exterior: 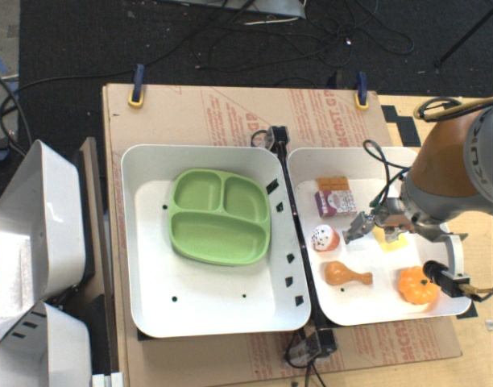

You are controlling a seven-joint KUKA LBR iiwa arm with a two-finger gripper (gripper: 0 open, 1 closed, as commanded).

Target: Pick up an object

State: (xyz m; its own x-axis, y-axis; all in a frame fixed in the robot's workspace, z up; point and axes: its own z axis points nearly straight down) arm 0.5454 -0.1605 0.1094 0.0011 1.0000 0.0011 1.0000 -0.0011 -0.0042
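Observation:
The right bin (343,158) holds several small objects. A purple-and-orange box (334,197) lies near its back. A white ball with red marks (322,237) rests by the left wall. An orange drumstick-shaped toy (346,275) lies near the front. An orange pumpkin-like toy (416,286) sits at the front right. A yellow piece (390,239) shows just under the wrist. My gripper (361,229) hangs low over the middle of this bin, between the box, the ball and the yellow piece.
The left bin (146,216) holds a green divided plate (221,217). Cables run over the divider (288,208) between the bins. A white tub (33,216) stands off the bench to the left. Blue-and-yellow clamps (136,85) grip the back edge of the board.

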